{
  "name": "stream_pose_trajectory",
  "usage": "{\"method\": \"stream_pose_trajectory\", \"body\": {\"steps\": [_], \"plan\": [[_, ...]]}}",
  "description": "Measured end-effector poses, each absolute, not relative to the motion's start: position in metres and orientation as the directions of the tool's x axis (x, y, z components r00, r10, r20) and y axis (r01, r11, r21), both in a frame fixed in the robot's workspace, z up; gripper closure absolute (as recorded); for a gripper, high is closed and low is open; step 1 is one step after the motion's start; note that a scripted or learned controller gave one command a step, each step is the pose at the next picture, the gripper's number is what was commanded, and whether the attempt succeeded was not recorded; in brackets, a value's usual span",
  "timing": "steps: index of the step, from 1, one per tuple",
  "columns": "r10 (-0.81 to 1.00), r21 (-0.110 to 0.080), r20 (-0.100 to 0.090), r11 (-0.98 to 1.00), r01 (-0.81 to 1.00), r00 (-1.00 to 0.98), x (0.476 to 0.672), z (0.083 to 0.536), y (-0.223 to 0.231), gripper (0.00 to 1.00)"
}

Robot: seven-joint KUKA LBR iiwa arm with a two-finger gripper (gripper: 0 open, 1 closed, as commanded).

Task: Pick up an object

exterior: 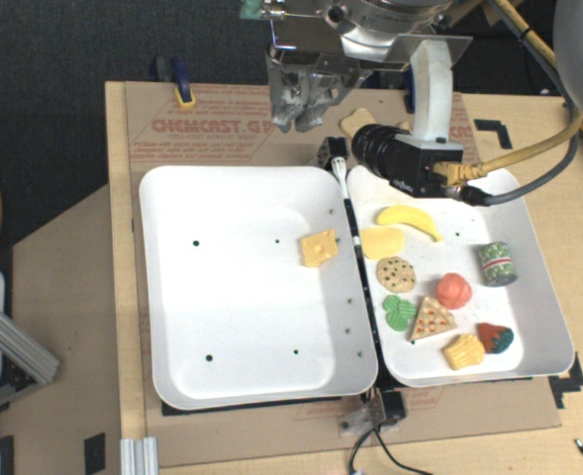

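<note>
Nearest, in the right white bin (543,349), lie a yellow cheese block (464,351), a pizza slice (432,320), a round red tomato (454,289), a cookie (396,274) and a yellow banana (408,219). A holed yellow cheese slice (319,248) rests in the left white bin (172,295). Beyond the bins, the grey gripper (301,102) hangs above the cardboard; I cannot tell its state.

Red print "CHEMCAST G…" on the brown protective sheet (212,122) along the tabletop's far edge. Rest of the line is cut off. More red lettering near the far right corner, unreadable.
</note>
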State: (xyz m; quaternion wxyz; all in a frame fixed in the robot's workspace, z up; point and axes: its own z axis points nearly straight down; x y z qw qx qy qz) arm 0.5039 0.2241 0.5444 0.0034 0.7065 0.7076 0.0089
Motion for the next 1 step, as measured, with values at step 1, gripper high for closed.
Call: {"method": "stream_pose_trajectory", "body": {"steps": [1], "plan": [[1.000,-0.007,-0.004,-0.011,1.000,0.011,0.4839,0.4815,0.1230,1.00]]}}
